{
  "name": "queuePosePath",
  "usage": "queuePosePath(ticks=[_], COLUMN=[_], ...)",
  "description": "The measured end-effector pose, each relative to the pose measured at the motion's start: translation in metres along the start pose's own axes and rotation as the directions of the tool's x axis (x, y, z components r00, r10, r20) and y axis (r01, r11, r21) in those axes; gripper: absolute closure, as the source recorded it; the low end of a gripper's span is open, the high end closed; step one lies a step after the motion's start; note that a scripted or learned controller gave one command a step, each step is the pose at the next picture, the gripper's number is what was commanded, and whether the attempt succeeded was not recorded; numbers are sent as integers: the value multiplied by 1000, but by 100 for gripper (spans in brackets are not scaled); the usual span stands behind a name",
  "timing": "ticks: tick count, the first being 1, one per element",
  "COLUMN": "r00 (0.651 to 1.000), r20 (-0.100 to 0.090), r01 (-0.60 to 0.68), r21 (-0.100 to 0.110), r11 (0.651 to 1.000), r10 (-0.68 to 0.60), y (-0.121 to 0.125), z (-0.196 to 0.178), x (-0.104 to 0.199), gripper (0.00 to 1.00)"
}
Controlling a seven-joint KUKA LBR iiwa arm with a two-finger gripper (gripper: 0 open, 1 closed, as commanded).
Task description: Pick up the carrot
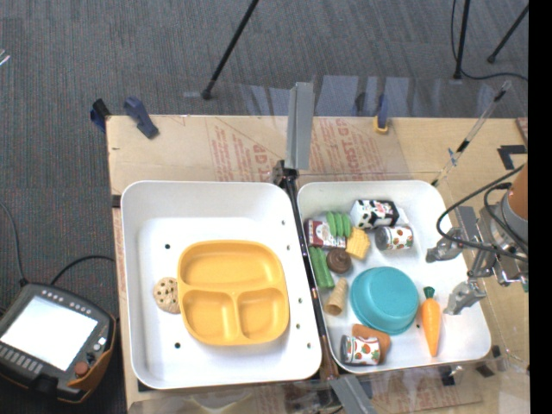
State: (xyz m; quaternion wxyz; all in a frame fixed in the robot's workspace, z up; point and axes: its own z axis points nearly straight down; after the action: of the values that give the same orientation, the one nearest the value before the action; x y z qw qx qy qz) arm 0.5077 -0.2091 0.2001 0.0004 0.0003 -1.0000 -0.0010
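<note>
Beside the teal bowl (385, 298), on its right and nearly touching its rim, lies the carrot (430, 321), green top pointing up the view and orange tip pointing down toward the near wall of the right bin (470, 345). My pincer (454, 274) hangs just right of the bowl too, above the carrot's leafy end and apart from it; its two fingers (463, 297) stand spread with nothing between them. Left of the bowl rests an ice-cream cone (336, 297), with a chocolate cookie piece (339, 260) and green beans (322, 268) further that way. Above the bowl sit a small can (395, 238) and a cow-patterned carton (373, 213). Below the bowl's left edge lies another can (360, 349). Well left of the bowl, in the other bin (142, 317), is a yellow divided plate (233, 291) with a cookie (166, 294) at its left.
</note>
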Motion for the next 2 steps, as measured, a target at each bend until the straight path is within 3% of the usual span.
queuePosePath(ticks=[1,2], r00=[999,998], r20=[3,0], r01=[-50,-56], r21=[1,1], r11=[999,998], r10=[50,56], y=[-1,17], z=[111,113], x=[-5,30], gripper=[0,0])
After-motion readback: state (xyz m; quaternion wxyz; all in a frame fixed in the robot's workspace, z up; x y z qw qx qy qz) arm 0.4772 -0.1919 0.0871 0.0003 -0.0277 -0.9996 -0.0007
